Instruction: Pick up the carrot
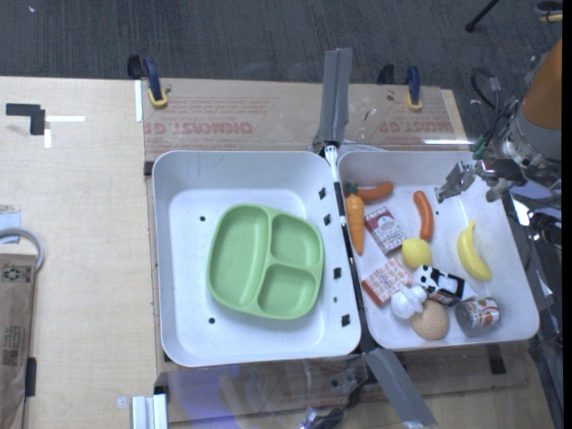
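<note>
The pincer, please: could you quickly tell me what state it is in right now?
Pincer: over the right bin's far right corner, holding nothing; whether it is open or closed cannot be told. The carrot lies untouched.

The arm enters from the right edge of the camera view, its orange band uppermost and grey wrist below. The gripper points leftward and downward. Its jaws stand apart, with nothing between the two fingers.
</note>
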Controlling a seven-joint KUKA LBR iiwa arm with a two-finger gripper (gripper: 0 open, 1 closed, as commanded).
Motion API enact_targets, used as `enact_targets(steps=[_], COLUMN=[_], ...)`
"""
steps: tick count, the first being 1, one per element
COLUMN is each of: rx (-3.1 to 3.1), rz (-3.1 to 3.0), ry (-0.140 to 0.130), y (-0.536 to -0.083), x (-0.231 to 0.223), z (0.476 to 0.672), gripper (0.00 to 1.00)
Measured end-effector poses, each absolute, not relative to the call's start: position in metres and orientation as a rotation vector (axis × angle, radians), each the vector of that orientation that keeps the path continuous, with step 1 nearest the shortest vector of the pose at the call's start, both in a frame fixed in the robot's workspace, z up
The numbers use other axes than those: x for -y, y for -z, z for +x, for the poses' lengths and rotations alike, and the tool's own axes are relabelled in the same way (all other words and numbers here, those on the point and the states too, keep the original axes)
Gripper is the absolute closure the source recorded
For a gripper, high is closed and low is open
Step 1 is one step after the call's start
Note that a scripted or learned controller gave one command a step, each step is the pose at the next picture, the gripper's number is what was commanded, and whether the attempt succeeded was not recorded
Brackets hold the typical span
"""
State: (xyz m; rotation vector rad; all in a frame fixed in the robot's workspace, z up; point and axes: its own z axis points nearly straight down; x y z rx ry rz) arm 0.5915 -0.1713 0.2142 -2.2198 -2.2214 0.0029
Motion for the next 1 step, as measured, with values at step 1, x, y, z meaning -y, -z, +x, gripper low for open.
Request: enact_targets(steps=[1], rx=[2.539], rz=[-1.848], ry=[-0.001], y=[-0.2019], x=[0.1929], z=[0.5542], gripper=[0.00])
